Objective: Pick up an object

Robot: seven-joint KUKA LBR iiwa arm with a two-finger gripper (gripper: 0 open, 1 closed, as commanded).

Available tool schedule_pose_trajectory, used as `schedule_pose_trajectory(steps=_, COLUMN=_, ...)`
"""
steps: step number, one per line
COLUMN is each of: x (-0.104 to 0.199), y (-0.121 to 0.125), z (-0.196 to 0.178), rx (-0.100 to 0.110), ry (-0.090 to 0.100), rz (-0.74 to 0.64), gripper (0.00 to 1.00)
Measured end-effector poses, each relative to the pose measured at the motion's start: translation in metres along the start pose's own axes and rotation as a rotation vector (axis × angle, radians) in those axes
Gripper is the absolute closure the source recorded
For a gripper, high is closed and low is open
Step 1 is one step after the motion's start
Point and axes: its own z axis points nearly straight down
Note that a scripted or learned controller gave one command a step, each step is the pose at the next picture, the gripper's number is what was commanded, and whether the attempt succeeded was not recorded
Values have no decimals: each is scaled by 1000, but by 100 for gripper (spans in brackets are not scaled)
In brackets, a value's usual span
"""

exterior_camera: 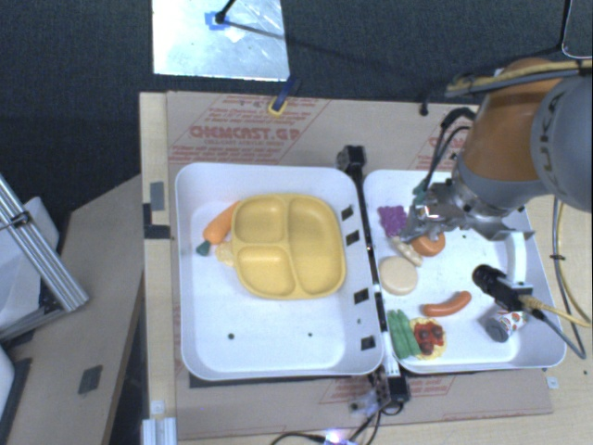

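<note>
The gripper (424, 222) is hovering low in the right bin (537, 346), near its far-left corner; finger state unclear. An orange toy (429, 244) is lying directly beneath it.

The arm (528, 146) runs off the right edge, so its base is cut off. Its wrist hides the gripper (423, 219), and the fingers cannot be made out. An orange-and-white piece (428, 245) lies partly under the wrist. The carrot (219, 223) is part hidden by the yellow tray (283, 247). A small grey item (503, 324) near the right bin's (537, 341) near corner is perhaps a can, too blurred to tell.
</note>
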Motion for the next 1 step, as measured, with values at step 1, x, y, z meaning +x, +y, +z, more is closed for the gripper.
schedule_pose_trajectory(steps=1, x=4, y=-10, z=2, rx=0, ry=0, rz=0, gripper=100)
